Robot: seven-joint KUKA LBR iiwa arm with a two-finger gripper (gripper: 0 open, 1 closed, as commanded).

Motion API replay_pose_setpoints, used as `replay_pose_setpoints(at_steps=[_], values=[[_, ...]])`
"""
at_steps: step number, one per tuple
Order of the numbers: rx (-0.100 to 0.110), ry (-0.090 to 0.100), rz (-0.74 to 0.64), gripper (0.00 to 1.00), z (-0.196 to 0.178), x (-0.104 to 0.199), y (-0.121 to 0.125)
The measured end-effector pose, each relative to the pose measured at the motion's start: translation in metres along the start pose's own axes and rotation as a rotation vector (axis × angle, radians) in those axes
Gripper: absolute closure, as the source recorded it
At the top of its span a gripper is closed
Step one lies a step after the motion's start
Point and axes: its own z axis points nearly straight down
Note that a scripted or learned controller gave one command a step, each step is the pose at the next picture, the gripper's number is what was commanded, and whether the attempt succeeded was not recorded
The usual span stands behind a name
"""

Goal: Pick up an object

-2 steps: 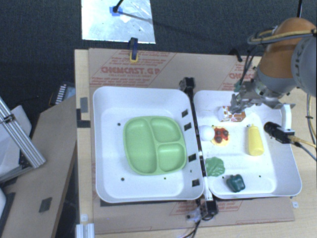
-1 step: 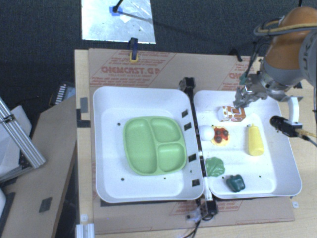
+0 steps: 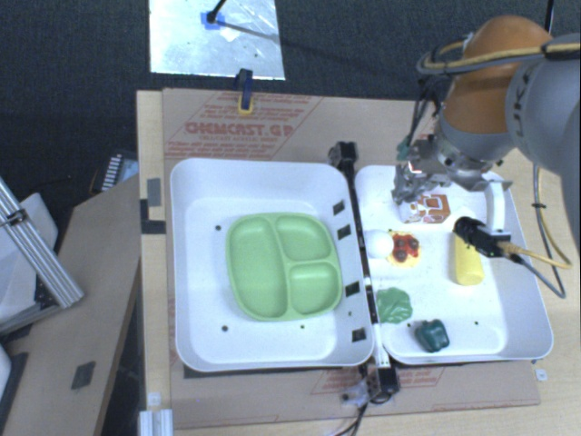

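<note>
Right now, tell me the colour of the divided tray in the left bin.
Pale green tray, in the camera view.

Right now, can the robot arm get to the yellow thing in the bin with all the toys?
Probably yes. The yellow object lies in the right bin with bare white floor around it and nothing on top of it. The gripper hangs over the same bin, up near its far edge.

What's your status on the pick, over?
Gripper low over right bin's far end, above the red-and-white packet. No hold confirmed. Yellow piece, green items lie apart.
</note>
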Motion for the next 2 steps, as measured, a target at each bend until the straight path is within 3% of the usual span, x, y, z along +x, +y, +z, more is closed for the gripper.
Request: replay_pose_setpoints(at_steps=[2], values=[[-0.002, 0.0, 0.0, 1.0, -0.011, 0.11, -0.004]])
